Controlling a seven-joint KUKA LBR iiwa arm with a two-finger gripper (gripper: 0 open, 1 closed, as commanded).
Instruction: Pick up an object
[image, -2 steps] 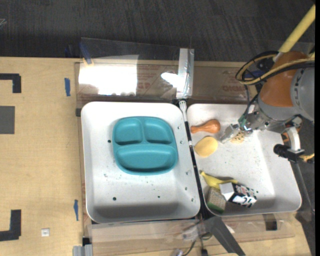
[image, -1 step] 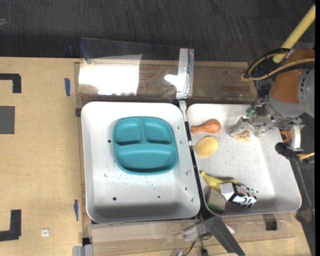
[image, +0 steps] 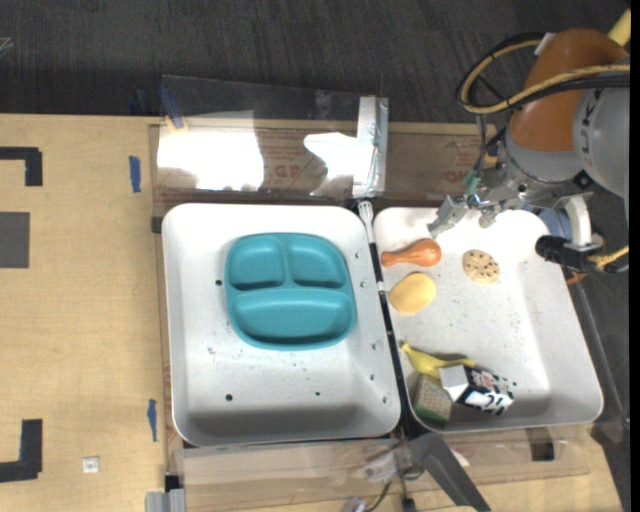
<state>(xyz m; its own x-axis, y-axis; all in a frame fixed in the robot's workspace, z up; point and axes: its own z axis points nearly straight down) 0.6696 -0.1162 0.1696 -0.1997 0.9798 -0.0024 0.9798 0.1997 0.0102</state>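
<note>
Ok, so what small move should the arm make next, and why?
Probably ease the pincer down and left toward the orange drumstick toy, the nearest object. The pincer sits above the right bin's far edge with nothing visibly between its fingers.

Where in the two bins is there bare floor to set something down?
Free: right bin floor between the cookie and the near-corner clutter; left bin strip in front of the teal tray. Crowded: near corner with banana and small carton; far-left by drumstick and lemon.
</note>
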